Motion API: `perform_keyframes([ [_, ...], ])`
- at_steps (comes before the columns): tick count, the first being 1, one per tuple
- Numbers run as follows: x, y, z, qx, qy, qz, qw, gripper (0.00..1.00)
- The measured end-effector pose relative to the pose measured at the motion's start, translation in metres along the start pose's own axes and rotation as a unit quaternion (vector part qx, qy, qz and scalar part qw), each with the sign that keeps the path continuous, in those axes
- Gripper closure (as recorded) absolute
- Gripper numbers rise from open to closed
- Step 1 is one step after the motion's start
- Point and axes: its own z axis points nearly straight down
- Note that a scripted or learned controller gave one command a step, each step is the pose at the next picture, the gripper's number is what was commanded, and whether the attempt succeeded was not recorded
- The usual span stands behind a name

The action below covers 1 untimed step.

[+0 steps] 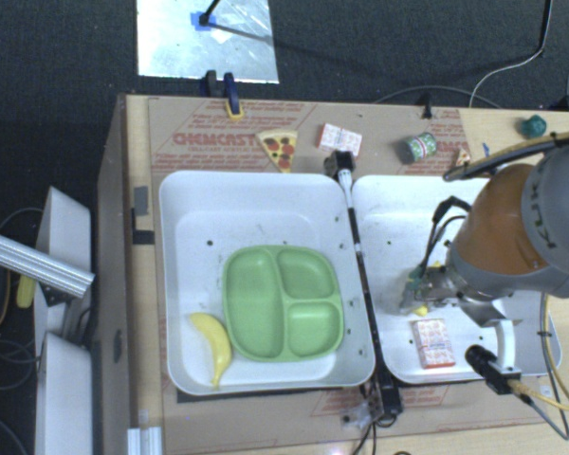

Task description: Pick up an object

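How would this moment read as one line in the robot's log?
arm: over right bin | gripper: low | left bin: green plate, banana

Small red-and-white packet (432,342), flat, right bin (389,207)

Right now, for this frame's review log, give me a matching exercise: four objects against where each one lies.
Things:
1. banana
2. green divided plate
3. pizza slice
4. small red and white packet

Places:
A. right bin
B. on the cardboard behind the bins
C. middle of the left bin
D. left bin's front left corner

Pairs: 1-D, 2-C, 3-B, 4-A
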Motion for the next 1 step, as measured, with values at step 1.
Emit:
perform_keyframes([
  [1, 0.0335, 0.0799, -0.0904, -0.001, -0.001, -0.002, 1.0000, 1.00],
])
